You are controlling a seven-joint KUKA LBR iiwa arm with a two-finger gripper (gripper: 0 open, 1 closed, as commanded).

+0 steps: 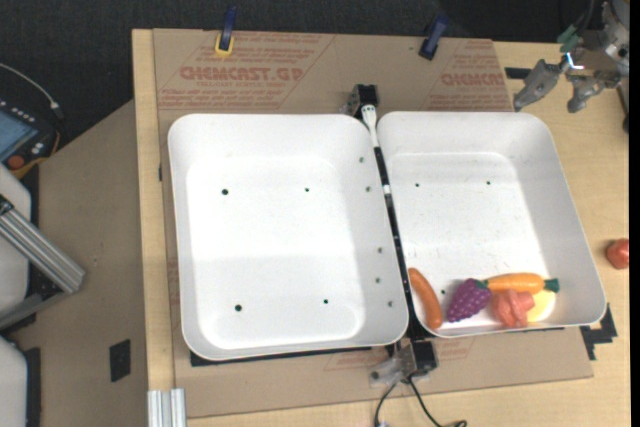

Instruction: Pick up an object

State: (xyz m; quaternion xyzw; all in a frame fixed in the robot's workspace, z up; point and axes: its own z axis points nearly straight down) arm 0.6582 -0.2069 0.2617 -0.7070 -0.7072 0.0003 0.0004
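Note:
Several toy foods lie along the near edge of the right bin point(470, 180): an orange-red sausage shape point(425, 298), a purple bunch of grapes point(467, 299), an orange carrot point(520, 282), a red piece point(510, 309) and a yellow piece point(541, 307) beside it. My gripper point(557, 88) hangs at the upper right, just past the right bin's far right corner and far from the toys. Its two grey fingers point(531, 85) are spread open with nothing between them.
The left bin point(270, 225) sits next to the right one, with a black clip point(365, 100) at the far end of their shared edge. A small red object point(618, 254) rests on the bench outside the right bin. Blue clamps point(226, 33) hold the cardboard base.

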